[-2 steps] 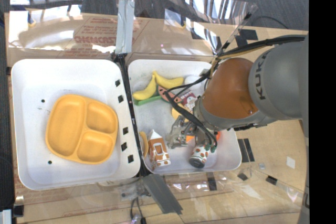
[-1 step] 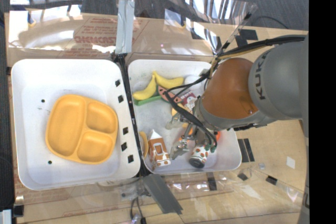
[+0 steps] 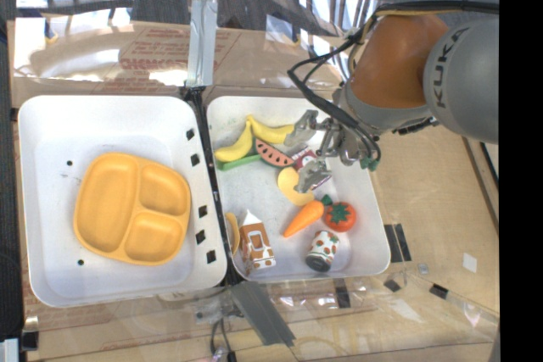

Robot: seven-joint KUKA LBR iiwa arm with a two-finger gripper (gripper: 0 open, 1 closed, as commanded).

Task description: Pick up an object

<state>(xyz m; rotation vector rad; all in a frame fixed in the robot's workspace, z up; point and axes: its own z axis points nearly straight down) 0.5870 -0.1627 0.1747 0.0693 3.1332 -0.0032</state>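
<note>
My gripper (image 3: pixel 309 150) hangs over the right bin (image 3: pixel 373 220), its two metal fingers (image 3: pixel 316 175) spread apart and open. Nothing is held between them. Just left of it lie a watermelon slice (image 3: pixel 271 155) and two bananas (image 3: pixel 254 136). A yellow round piece (image 3: pixel 293 186) sits right under the lower finger. Nearer the front of the bin are a carrot (image 3: pixel 303 218), a tomato (image 3: pixel 339 216), a small patterned cup (image 3: pixel 322 250) on its side and a little milk carton (image 3: pixel 254 243).
The left bin (image 3: pixel 51 123) holds a yellow divided plate (image 3: pixel 131 206). A black divider (image 3: pixel 202 174) runs between the bins. The arm's orange band (image 3: pixel 394 59) and dark cables (image 3: pixel 318 64) hang over the right bin's far corner. Cardboard (image 3: pixel 153 55) lies behind.
</note>
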